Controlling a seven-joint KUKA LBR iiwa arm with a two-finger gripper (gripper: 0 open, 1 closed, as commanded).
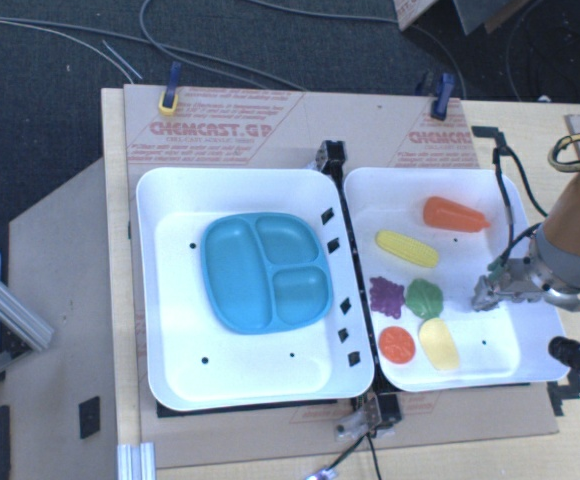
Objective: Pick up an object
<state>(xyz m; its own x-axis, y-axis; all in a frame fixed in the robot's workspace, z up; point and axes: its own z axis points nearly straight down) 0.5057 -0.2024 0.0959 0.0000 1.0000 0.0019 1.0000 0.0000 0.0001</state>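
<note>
Closest to the lens is the yellow lemon-ish toy point(438, 344) in the right bin point(500, 366), red tomato point(398, 344) just left of it; green piece point(424, 297) and purple grapes point(386, 295) right behind it; the gripper point(492, 290) hovers off to its right, can't tell how the jaws are set.

2 shallow white bins side by side on the bench.

The left white bin point(160, 298) holds a blue divided plastic tray point(266, 271). The right white bin point(490, 353) holds 6 toy foods: orange carrot point(455, 214) uppermost, yellow corn point(407, 249) below-left, purple grapes point(386, 296) left of green broccoli point(424, 297), red tomato point(397, 344) and yellow lemon point(438, 343) lowest.
</note>
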